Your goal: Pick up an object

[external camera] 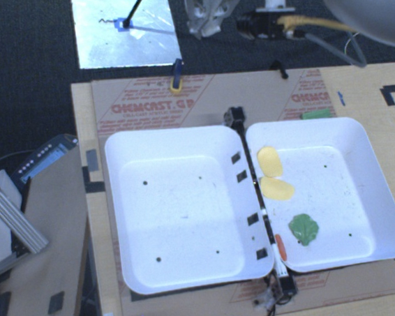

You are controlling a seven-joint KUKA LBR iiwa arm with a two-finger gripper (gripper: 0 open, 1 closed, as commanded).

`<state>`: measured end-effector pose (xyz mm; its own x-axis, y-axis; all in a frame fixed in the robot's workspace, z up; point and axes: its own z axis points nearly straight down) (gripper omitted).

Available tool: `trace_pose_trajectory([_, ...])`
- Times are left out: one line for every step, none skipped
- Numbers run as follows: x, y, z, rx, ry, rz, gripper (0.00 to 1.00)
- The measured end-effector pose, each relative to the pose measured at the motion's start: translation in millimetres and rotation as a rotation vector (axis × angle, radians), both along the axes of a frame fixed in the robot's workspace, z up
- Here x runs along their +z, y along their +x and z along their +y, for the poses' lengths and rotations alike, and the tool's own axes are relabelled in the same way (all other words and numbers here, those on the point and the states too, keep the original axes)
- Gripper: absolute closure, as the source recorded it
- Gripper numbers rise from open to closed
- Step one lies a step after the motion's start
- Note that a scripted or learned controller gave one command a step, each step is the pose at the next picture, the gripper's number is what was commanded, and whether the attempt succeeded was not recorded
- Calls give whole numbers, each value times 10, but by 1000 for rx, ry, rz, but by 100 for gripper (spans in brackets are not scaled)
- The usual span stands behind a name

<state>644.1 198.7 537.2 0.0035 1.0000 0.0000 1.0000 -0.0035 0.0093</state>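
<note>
The camera view shows the right shallow white bin (366,164) holding two pale yellow flat pieces (272,174), a green crumpled lump (304,228) and a small orange stick (280,247) by its left wall. The metal gripper (209,11) hangs beyond the bins; its grip cannot be told.

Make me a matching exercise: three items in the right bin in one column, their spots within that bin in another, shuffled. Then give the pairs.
Things:
1. upper yellow piece
2. green object
3. small orange piece

Places:
A. against the divider wall, at the near end of the right bin
B. nearest the far wall, close to the divider
C. on the bin floor, just right of the orange piece

Pairs: 1-B, 2-C, 3-A
</note>
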Motion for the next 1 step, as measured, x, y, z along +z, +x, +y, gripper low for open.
trace_pose_trajectory([-1158, -224, 291, 9, -2, 19, 100])
